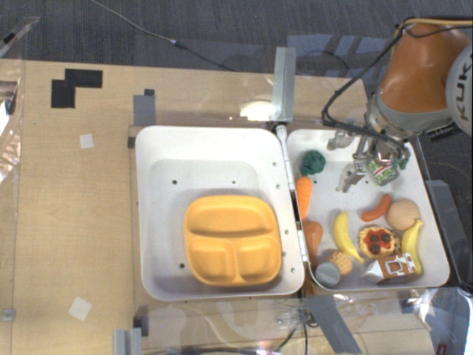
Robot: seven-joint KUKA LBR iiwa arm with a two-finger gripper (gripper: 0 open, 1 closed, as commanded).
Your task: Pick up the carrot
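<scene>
My pincer (367, 161) hangs over the right bin's (436, 268) far side; its spread I cannot tell. The carrot (303, 195) lies by the left wall, untouched. Next I must move left and descend.

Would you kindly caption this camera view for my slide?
Gripper above right bin, away from the carrot at its left wall.

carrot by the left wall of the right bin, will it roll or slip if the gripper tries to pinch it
The carrot looks smooth and tapered, so fingers may slide toward its thin end. Its round body could roll sideways. It lies against the bin wall, which probably leaves little room for a finger on that side.
</scene>
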